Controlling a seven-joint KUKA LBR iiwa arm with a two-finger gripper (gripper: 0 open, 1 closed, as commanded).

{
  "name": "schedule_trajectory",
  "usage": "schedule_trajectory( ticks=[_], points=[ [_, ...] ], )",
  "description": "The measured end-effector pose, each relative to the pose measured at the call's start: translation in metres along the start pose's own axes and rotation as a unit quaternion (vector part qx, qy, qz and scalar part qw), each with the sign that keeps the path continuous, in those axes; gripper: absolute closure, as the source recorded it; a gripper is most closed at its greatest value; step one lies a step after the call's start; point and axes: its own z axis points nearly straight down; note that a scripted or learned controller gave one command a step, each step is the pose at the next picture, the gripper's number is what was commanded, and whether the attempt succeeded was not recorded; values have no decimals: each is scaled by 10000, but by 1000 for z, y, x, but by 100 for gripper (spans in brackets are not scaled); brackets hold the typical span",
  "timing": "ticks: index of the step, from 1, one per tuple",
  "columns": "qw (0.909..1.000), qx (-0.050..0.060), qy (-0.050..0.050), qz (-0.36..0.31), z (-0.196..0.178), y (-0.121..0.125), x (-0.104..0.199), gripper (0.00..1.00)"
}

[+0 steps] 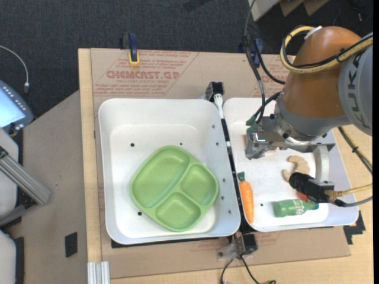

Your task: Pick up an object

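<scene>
My gripper [256,147] hangs low over the back left part of the right bin [237,108], under the grey and orange wrist. An orange carrot [247,200] lies along that bin's left wall near the front, a good way in front of the gripper. A green bottle [294,207] lies on its side by the front wall. A small beige piece [294,159] rests in the middle of the bin, to the right of the gripper, partly hidden by the arm. Nothing shows between the gripper's tips.
The left bin [112,123] holds a green divided plate [173,187] towards its front right. A black clip [214,90] sits on the wall between the two bins at the back. The bench board [148,70] carries a blue clamp [134,51].
</scene>
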Motion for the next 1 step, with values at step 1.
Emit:
schedule_trajectory(
  ticks=[1],
  points=[
    [10000, -12, -5, -4, 9, 6, 63, 100]
  ],
)
